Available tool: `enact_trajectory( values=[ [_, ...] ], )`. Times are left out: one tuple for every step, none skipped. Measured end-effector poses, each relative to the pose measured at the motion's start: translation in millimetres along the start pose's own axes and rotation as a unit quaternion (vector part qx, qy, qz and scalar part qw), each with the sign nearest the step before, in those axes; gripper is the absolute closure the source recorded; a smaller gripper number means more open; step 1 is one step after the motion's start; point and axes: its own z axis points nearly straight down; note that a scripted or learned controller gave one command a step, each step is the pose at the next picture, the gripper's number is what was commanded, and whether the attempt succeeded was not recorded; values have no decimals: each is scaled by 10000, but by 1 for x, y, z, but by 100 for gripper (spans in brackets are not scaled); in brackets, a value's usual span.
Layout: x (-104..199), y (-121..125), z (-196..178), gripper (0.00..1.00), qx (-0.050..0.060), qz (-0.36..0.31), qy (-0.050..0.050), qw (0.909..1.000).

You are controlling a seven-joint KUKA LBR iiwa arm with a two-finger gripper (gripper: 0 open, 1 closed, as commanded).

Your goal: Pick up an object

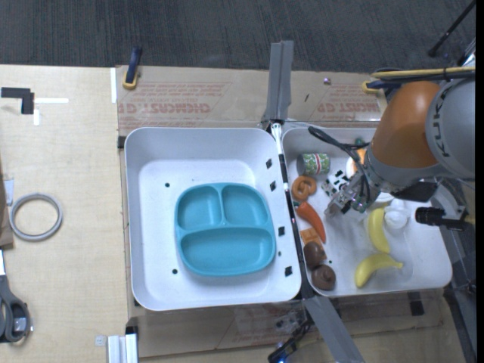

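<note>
Two shallow white bins (pixel 136 225) are seen; one blue divided plate (pixel 224 229) left, two yellow bananas (pixel 376 266) right; gripper (pixel 344 201) state cannot be told

Colours noted, taken from the teal three-compartment plastic plate (pixel 224 229).

The shallow white plastic bin (pixel 144 225) holds that plate. In the second white bin (pixel 435 267), to its right: two yellow bananas (pixel 376 267), an orange carrot-shaped piece (pixel 311 219), an orange ring (pixel 304 187), two dark brown lumps (pixel 319 267), a green-labelled can (pixel 315 162). The arm's band (pixel 404 131) is orange on grey.
</note>
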Motion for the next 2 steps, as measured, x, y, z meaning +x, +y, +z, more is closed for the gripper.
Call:
enact_trajectory(
  values=[
    [-13,32,0,0,-10,667,18,9978],
    [-25,30,0,0,-3,623,1,9981]
  ],
)
